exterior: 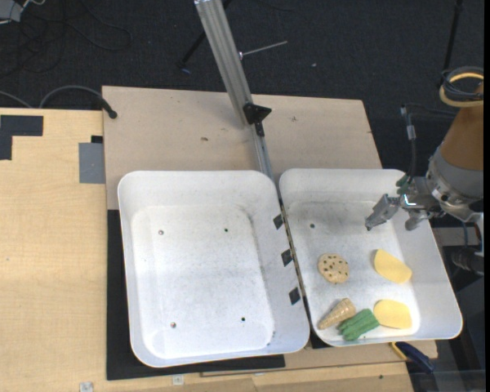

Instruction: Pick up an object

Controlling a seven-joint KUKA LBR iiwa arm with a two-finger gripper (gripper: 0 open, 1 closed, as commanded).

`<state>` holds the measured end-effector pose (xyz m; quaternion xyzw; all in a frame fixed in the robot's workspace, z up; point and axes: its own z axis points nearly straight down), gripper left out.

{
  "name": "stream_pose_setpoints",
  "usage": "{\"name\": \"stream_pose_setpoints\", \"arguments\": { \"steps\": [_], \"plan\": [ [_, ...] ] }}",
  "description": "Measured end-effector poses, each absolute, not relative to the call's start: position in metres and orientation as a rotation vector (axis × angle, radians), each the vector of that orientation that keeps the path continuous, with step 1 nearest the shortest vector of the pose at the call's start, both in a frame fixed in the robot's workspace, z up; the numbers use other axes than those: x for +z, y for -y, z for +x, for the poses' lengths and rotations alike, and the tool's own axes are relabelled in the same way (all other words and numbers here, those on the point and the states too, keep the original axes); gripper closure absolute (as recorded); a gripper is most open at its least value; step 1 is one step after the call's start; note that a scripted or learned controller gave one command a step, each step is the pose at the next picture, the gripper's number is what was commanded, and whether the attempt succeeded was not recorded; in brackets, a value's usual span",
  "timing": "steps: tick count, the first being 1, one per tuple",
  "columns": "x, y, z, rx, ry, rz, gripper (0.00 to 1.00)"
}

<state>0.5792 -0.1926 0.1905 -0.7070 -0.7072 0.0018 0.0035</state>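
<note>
a: hand [398, 216]?
b: over the upper right part of the right bin [343, 188], coming in from the right on the grey arm with its orange band [465, 141]. fingers spread, one grey finger [381, 213] angled toward the bin's middle, the other toward its right wall. nothing between them.

a: objects?
b: all in the right bin, lower half. a round speckled cookie [333, 268] near the centre. to its right a yellow piece [391, 267], near the right wall. below that, a second yellow piece [393, 314] by the front rim. a tan cone [336, 314] lies below the cookie, and a green item [358, 325] lies against the cone and touches or nearly touches the lower yellow piece.

a: hand to objects?
b: apart from all of them. the upper yellow piece and the cookie are nearest, both below it in the view.

a: the rest?
b: left bin [198, 268] beside the right one, rims meeting, black clips [287, 256] along the seam. both sit on a tan surface [188, 129]. a metal rail [229, 64] slants up behind.
</note>
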Motion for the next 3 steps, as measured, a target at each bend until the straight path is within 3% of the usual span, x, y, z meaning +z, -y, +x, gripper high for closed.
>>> {"name": "stream_pose_setpoints", "arguments": {
  "steps": [1,3],
  "plan": [
    [0.193,0.193,0.580,0.002,2.221,-2.218,0.00],
    [0.095,0.196,0.576,0.005,2.216,-2.217,0.00]
  ]
}}
